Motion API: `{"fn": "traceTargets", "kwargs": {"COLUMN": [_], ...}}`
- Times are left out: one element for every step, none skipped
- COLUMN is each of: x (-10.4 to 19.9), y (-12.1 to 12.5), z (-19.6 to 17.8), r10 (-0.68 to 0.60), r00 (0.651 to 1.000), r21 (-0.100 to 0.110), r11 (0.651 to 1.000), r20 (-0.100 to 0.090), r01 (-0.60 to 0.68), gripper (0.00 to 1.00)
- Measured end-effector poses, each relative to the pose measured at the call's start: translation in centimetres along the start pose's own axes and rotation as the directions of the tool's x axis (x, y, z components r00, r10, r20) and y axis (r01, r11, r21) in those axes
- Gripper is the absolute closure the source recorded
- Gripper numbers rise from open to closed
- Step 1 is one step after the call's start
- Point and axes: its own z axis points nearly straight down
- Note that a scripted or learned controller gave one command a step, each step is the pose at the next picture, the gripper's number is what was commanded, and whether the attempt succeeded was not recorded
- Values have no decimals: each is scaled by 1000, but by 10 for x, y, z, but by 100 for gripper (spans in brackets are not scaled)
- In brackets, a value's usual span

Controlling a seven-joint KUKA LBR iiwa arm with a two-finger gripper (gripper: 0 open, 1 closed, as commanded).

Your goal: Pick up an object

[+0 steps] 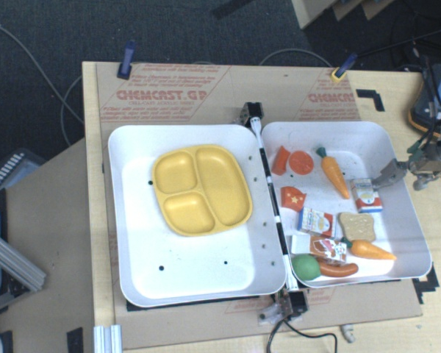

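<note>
Fingers' [394, 169] state impossible to tell, near carton [367, 196] at right bin [408, 219] rim; could clip wall or slip in clutter.

Grey metal gripper [394, 170] at the right bin's edge.

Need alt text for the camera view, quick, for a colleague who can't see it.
The end effector hovers at the right bin's right edge, above toy food including two carrots. The left bin bears a yellow divided plate.
</note>
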Motion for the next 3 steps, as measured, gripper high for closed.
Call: {"fn": "traceTargets", "kwargs": {"x": [32,78,41], "y": [48,139,96], "z": [123,122,32], "r10": [-2,-3,1], "r00": [1000,1000,1000], "r21": [-10,-13,-5], "r11": [1000,1000,1000], "r20": [2,2,3], "r01": [2,3,-1], "gripper": [0,0,0]}}
